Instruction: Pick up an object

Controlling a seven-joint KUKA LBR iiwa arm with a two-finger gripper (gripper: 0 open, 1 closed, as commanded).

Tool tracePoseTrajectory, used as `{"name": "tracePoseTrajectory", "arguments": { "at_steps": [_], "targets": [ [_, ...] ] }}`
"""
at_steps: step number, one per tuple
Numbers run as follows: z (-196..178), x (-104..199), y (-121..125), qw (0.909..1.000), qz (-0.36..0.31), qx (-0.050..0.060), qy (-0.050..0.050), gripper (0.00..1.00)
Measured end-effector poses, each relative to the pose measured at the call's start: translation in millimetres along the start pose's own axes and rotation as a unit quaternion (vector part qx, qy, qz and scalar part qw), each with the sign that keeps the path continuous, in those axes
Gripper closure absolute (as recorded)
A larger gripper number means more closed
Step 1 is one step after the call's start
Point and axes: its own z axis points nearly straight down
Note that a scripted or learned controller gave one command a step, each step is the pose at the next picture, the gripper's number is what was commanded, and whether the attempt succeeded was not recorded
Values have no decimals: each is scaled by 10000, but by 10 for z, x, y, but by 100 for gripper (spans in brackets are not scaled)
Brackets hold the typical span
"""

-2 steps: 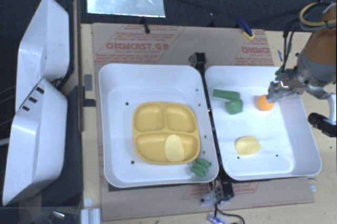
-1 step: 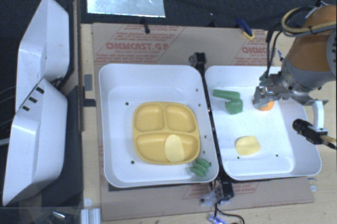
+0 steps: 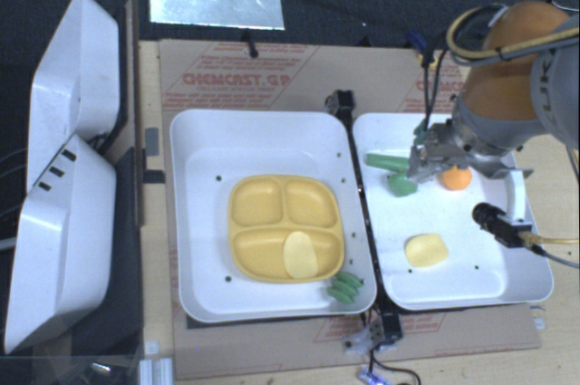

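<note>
Where arm [image 3: 507,93] hides green toy [image 3: 391,166], fingers [image 3: 419,164] state unclear, orange ball [image 3: 456,178] half covered.

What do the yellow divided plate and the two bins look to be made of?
The yellow divided plate looks like moulded plastic with a matte finish: uniform colour, rounded compartment ridges. The left bin and right bin appear to be smooth, slightly glossy white plastic, though coated metal can't be excluded.

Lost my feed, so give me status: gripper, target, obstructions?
Gripper low in right bin, at the green piece. Grasp unconfirmed. Orange ball close beside it; yellow piece apart, nearer the front.
</note>
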Motion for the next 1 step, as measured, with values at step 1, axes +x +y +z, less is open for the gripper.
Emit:
{"name": "tracePoseTrajectory", "arguments": {
  "at_steps": [1],
  "targets": [
    [-102,571,-72,10000,-6,1,7,100]
  ]
}}
